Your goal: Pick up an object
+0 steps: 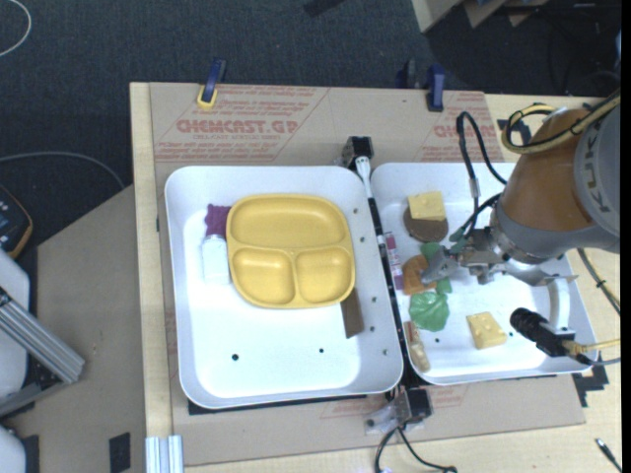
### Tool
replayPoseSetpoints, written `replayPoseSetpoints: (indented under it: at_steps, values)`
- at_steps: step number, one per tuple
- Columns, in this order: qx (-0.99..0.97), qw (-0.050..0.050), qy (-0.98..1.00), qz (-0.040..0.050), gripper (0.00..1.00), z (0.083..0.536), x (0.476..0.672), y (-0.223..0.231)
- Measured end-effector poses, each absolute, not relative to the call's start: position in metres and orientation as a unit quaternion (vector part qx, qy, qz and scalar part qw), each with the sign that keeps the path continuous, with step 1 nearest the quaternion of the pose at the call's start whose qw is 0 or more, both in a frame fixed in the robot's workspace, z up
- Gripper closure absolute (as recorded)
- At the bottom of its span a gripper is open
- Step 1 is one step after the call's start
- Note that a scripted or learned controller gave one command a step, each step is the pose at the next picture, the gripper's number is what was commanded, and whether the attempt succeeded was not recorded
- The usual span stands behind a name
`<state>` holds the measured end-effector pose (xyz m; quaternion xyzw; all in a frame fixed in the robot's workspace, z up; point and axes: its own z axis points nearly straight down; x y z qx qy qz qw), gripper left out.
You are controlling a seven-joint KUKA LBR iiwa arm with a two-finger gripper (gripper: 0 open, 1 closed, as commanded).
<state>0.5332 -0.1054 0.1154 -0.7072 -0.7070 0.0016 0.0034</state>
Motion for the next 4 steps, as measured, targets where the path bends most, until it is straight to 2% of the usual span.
replayPoseSetpoints:
  at_steps: [1,2,3,4]
  values:
    - [-0.707,0.002,-0.707,-0.0028,0.00,0.088,0.536,-0.104]
    - [-0.707,-0.007,-0.707,-0.0045,1.00,0.102,0.538,-0.106]
    - [-0.707,-0.002,-0.707,-0.0013,1.00,0.145,0.537,-0.104]
    - [-0.706,-0.004,-0.708,-0.0022,1.00,0.200,0.549,-0.101]
